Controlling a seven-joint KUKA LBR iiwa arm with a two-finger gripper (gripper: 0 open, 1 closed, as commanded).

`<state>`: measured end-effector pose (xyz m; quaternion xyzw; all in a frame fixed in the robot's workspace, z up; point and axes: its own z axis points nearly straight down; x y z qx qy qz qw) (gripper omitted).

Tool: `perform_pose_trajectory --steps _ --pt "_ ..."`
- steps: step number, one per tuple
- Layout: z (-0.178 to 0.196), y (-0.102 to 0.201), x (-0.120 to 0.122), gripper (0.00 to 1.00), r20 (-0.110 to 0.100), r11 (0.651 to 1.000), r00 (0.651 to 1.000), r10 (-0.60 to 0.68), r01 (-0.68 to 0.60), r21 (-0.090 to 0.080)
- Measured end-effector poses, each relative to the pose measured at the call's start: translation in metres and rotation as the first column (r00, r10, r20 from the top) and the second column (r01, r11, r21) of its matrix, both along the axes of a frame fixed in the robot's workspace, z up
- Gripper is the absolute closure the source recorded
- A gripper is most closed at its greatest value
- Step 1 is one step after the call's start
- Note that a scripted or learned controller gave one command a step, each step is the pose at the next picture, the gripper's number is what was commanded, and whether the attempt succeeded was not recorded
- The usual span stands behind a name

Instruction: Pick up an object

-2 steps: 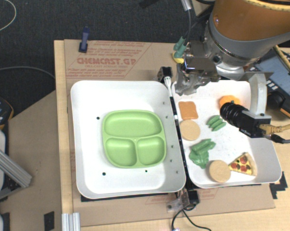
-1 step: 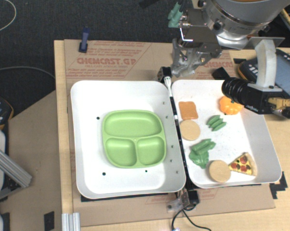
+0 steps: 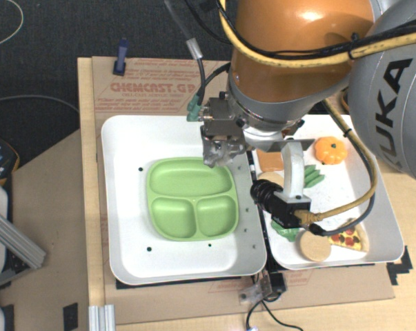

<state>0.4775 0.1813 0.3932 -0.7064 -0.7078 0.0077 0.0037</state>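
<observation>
Roughly top-down, slanted view.
Arm: grey KUKA with orange band [image 3: 301, 33], reaches in from the right, hangs over the seam between both bins.
Gripper: gripper [image 3: 216, 154] sits above the far rim of the green tray; open or closed, cannot tell.
Left bin: left bin [image 3: 121, 185] bears a green three-part tray [image 3: 192, 198], lying flat.
Right bin: right bin [image 3: 380, 212] holds an orange pumpkin [image 3: 330, 150], pizza slice [image 3: 349, 239], round tan biscuit [image 3: 315, 247], green pea pod [image 3: 313, 177], partly hidden by the arm.
Cables: black and yellow hoses [image 3: 345, 209] loop over the right bin.
Base: cardboard sheet [image 3: 152, 81] under both bins.
</observation>
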Motion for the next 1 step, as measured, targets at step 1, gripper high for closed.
perform_pose_trajectory --steps 1 --pt "0.0192 -0.0006 0.0021 1.00 0.019 1.000 1.000 0.001 -0.001 0.007"
